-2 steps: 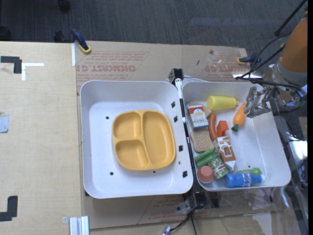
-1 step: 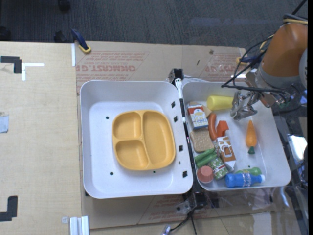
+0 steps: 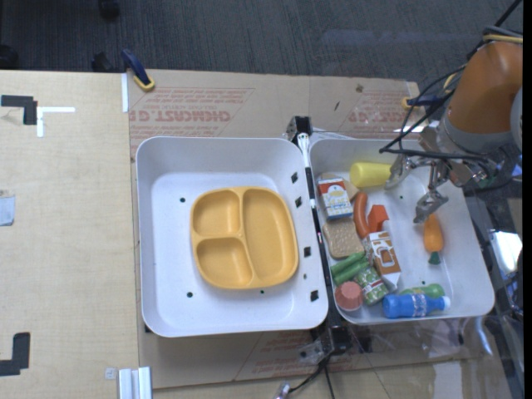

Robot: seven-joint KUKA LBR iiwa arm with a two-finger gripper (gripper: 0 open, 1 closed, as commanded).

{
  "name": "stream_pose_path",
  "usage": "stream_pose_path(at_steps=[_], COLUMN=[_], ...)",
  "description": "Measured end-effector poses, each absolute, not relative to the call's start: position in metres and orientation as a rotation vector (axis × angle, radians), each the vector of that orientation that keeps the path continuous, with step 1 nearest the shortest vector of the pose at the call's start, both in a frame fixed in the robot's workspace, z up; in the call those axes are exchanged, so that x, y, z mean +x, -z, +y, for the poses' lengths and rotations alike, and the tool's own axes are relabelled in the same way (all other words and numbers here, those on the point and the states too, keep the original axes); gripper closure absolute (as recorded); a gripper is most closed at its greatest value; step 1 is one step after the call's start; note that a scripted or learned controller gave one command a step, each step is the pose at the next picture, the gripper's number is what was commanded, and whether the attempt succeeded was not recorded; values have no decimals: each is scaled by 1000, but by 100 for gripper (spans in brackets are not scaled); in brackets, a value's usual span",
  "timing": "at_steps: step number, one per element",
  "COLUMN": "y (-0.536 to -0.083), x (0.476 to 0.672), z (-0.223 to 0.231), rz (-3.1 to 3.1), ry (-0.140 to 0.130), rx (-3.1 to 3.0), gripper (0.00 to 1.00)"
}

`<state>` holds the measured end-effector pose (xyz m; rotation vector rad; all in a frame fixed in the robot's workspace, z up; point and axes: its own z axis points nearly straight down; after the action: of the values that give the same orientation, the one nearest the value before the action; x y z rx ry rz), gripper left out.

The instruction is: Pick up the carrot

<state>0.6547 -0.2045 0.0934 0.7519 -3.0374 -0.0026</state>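
Carrot: laid loose near the right wall of the right bin, green stub toward the near edge, apart from the other toy food.
Gripper: hung just above the carrot's far end; nothing is clamped, and whether the fingers are spread cannot be told.
Left bin: a yellow divided plate is carried at its middle.
Bench: pale wood, with cardboard under the bins; dark carpet beyond.

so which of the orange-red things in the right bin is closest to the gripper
The carrot, lying alone just below the gripper; the red sausage lies farther left among the packets.
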Motion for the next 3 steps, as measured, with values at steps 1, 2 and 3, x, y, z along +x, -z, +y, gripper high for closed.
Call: stream_pose_path(at_steps=[1, 2, 3], y=[-93, -104, -93], x=[592, 594, 529], z=[-215, -215, -221], rz=[-3020, -3025, -2740], ry=[16, 7, 1], rx=[891, 898, 1545], gripper=[0, 100, 100])
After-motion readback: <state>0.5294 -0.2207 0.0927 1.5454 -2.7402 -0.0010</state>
